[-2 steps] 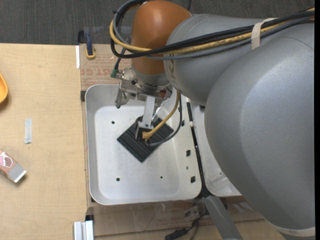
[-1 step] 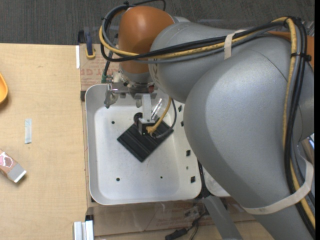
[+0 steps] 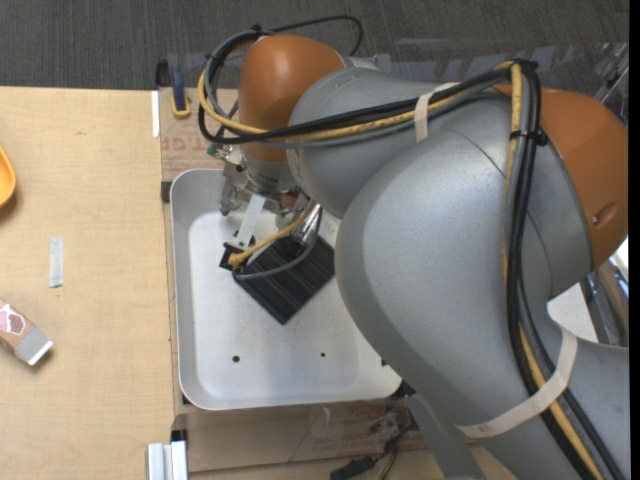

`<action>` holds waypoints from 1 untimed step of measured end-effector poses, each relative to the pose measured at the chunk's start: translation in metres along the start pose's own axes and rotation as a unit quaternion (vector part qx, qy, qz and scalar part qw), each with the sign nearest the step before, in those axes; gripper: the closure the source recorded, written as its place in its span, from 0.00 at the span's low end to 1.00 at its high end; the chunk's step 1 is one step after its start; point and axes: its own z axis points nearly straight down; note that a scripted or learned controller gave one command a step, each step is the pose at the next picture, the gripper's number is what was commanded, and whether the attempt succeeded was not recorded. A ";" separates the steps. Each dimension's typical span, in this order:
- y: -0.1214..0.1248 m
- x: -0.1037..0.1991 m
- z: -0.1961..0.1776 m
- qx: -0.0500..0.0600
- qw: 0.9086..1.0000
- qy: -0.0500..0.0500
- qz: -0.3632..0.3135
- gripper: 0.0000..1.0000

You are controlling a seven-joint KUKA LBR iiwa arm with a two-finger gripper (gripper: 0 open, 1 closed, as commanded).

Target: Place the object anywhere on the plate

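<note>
A black ribbed block (image 3: 287, 280) lies tilted in the white bin (image 3: 260, 378), near its upper middle. My gripper (image 3: 268, 230) hangs just above the block's upper edge, below the orange wrist band (image 3: 285, 88). Whether it touches the block I cannot tell, because the arm's bulk hides much of it. At the far left edge an orange curved piece (image 3: 4, 180) rests on the wooden bench; it may be a plate's rim.
The large grey arm (image 3: 450, 248) covers the right side of the bin and everything beyond it. On the wooden bench (image 3: 90, 168) to the left lie a small grey strip (image 3: 56, 263) and a pink and white object (image 3: 22, 334).
</note>
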 end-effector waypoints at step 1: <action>-0.007 0.009 0.000 0.005 0.979 -0.001 0.205 0.00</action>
